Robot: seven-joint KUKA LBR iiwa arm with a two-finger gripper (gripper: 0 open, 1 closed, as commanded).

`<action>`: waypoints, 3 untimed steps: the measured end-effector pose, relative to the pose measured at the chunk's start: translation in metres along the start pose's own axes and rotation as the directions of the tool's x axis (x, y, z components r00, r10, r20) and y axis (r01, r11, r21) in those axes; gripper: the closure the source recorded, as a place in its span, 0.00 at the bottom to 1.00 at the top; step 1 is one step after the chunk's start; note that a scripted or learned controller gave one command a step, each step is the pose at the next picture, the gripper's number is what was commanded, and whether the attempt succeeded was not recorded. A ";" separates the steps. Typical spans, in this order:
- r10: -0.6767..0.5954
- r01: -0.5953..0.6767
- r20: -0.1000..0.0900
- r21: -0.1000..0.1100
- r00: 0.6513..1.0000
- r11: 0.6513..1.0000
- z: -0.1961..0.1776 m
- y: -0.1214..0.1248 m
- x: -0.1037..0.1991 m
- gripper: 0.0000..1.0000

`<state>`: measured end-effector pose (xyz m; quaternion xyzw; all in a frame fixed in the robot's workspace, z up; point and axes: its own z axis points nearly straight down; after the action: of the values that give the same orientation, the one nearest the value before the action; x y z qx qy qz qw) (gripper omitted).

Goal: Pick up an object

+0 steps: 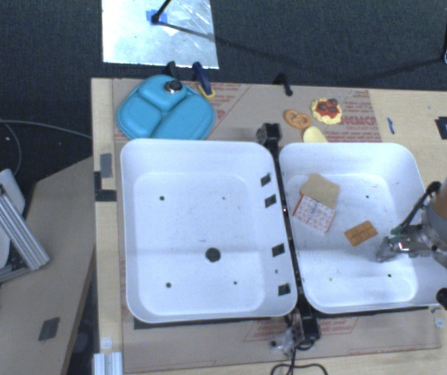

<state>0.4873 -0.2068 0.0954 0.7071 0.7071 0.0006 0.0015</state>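
Note:
In the right bin (341, 158) lie a tan block (320, 188), a white packet with a red pattern (313, 214) touching it from below, and a small orange cracker-like piece (360, 233). My gripper (390, 250) reaches in from the right edge and hovers low over the bin floor, just right of and below the orange piece. Nothing shows between it and the bin floor. The arm's orange band sits at the far right edge.
The left bin (200, 158) has a small dark disc (212, 255) on its floor. Behind the bins on the bench sit a blue divided tray (166, 110), a pretzel (296, 119), a small pizza toy (327, 110) and a yellow piece (314, 135).

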 end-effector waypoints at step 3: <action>0.001 -0.001 -0.001 0.000 1.000 1.000 -0.012 0.000 0.000 1.00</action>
<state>0.4870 -0.2065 0.1077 0.7073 0.7069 0.0007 0.0012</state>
